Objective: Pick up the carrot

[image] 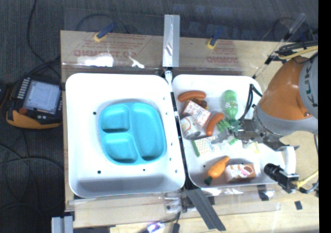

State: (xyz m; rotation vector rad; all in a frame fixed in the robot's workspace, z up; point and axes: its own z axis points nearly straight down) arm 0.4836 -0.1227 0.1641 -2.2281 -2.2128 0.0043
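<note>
**Camera view: carrot lies on the near side of the jaws, toward the right bin's front edge**

Camera view, looking down on the worktop: the carrot [218, 166] rests in the right bin [247, 83], close to that bin's front wall and a little toward the divider between the two bins. Its long axis runs at a slant, orange tip pointing up and to the right, green stub [208, 179] low and left. Just beside it on the right lies a small packet [241, 171], near enough to crowd a grasp from that side.

The gripper [231, 131] hangs over the middle of the same bin, above a clutter of a green-and-white packet [205, 147], a second orange piece [214, 122] and a green bottle [230, 102]. From there the carrot lies toward the front edge and slightly left, apart from the jaws with bare bin floor between. Whether the jaws are spread or closed, I cannot tell; nothing visibly sits between them.

The left bin [83, 123] holds a blue divided tray [132, 132], well away from the task. As I judge it, the coming move is a shift toward the front wall, with the jaws turned across the carrot's slanted axis.
</note>
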